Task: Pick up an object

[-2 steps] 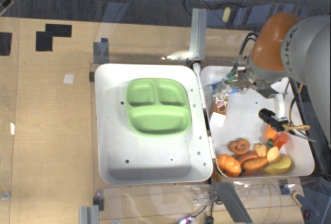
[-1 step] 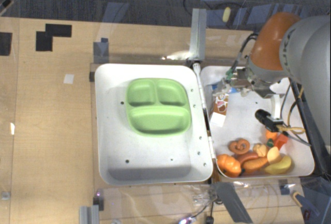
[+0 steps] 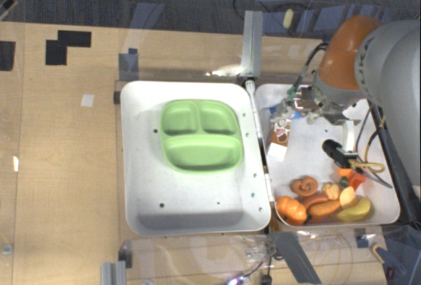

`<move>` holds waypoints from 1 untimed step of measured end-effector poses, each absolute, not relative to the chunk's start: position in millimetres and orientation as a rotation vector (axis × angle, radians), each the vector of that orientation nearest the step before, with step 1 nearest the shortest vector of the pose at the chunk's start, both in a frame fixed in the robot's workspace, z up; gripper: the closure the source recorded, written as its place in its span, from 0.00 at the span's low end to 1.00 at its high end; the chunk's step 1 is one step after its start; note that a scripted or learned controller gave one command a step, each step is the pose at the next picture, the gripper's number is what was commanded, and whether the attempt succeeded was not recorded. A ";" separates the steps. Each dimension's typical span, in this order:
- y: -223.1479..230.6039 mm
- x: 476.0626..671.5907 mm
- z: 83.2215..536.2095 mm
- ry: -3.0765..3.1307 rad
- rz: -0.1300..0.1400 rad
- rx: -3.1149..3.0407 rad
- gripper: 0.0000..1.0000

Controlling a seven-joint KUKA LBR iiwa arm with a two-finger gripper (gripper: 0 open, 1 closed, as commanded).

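My gripper (image 3: pixel 294 108) hangs over the far left part of the right bin (image 3: pixel 388 211), with the grey arm and its orange band behind it to the right. Just below and left of the gripper is a small brown and red packet (image 3: pixel 281 132) with a white card (image 3: pixel 276 151) under it, close to the bin's left wall. Whether the gripper touches the packet is unclear from this angle. At the near end of the right bin lies a heap of toy food: an orange (image 3: pixel 291 208), a brown pretzel (image 3: pixel 304 185), a sausage (image 3: pixel 324 209) and a banana (image 3: pixel 356 211).
The left bin (image 3: pixel 141 211) holds a green divided plate (image 3: pixel 200 133) in its far half. A metal post (image 3: pixel 252 47) stands behind the wall between the bins. The wooden bench (image 3: pixel 59 165) stretches away to the left.
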State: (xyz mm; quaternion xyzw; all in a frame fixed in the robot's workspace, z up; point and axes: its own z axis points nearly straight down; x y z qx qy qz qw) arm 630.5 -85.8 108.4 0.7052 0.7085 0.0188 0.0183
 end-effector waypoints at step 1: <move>-87.3 673.1 89.4 2.016 0.012 2.399 0.00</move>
